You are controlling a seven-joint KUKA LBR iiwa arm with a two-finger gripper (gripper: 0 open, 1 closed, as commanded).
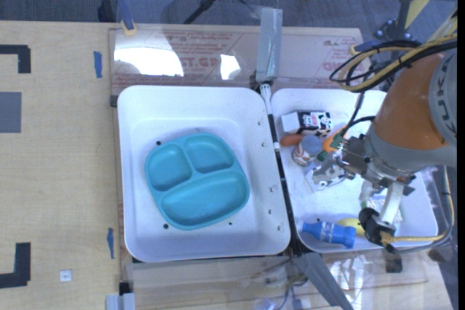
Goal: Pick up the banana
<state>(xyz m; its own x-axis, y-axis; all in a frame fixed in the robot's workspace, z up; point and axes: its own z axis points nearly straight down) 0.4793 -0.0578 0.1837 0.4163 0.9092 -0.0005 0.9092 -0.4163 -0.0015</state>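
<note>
Banana (pixel 349 223): I log one yellow item, only a small stretch of it showing, in the right bin (pixel 341 203), close to that bin's near edge. Its left end lies just beside a blue bottle (pixel 328 232) with a pale band, which lies on its side along the same edge. I cannot tell whether the two touch. The rest of the banana is hidden under parts of the robot.

Hand (pixel 327 172): it sits above the middle of the right bin, up-view from the banana and apart from it, pointing towards the divider between the bins. I cannot tell whether it is spread or pressed together, and I see nothing gripped in it. The arm (pixel 407 112), grey with its orange band, comes in from the right side over the same bin.

Other contents of the right bin, far half: a white and black box (pixel 309 120) near the back wall; an orange piece (pixel 290 140) just in front of it by the divider; a grey-blue round item (pixel 312 145) beside that, close to the hand. I cannot identify these more closely.

Left bin (pixel 138 120): one teal divided plate (pixel 197 180) with three compartments, lying flat near the middle.

Counter (pixel 58 156): pale wood, carrying both bins side by side, with black tape marks (pixel 18 58) towards its left.
</note>
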